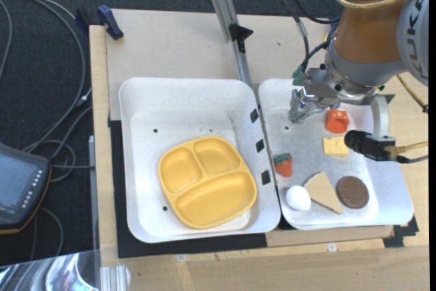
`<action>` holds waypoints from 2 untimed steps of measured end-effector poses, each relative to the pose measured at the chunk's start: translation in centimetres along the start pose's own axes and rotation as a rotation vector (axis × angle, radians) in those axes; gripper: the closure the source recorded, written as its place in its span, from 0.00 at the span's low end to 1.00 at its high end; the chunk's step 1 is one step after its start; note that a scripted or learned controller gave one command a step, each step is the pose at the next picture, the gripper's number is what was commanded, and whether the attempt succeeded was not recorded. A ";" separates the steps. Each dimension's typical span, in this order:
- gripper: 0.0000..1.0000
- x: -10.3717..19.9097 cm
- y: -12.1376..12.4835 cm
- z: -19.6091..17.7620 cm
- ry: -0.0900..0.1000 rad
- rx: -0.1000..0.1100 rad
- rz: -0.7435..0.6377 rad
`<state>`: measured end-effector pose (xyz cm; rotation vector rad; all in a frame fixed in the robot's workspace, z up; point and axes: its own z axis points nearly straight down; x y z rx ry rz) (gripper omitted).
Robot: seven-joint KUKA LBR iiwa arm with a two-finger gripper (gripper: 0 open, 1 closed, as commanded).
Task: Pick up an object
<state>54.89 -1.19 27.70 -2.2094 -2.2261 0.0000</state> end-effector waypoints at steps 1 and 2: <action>1.00 4.8 -0.2 0.4 -0.001 0.001 0.001; 1.00 9.7 -0.5 2.3 -0.002 0.003 0.002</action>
